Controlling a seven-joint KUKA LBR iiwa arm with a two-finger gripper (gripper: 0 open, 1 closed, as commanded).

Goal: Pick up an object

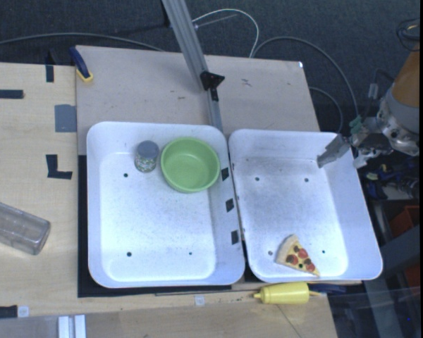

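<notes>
Far off to the left of the green bowl [190, 164], a clear plastic container [14, 226] lies on its side on the pale wooden tabletop [21, 153]. Closer in, the left bin [106, 259] holds a small grey-capped jar [146, 156], standing upright just beside the bowl on its left, the two nearly touching. The bowl itself sits in the bin's upper right part, close to the wall it shares with the neighbour. Behind the bowl, a grey metal bar [187, 37] runs at a slant across the brown board, with a black clamp where it bends.

To the right of the bowl is the right bin [289, 153]. A toy pizza slice [296, 255] lies flat near its lower edge, well apart from the bowl. Just outside that lower edge, a yellow squeeze bottle [285, 293] lies on its side on the tabletop.

Furthest right of the bowl, the claw [331, 153] hangs over the right bin's upper right corner, on the end of the arm [402, 111]. It shows as a single grey wedge with nothing gripped, and I cannot tell whether its tips are apart or together. The pizza slice lies well below it.
</notes>
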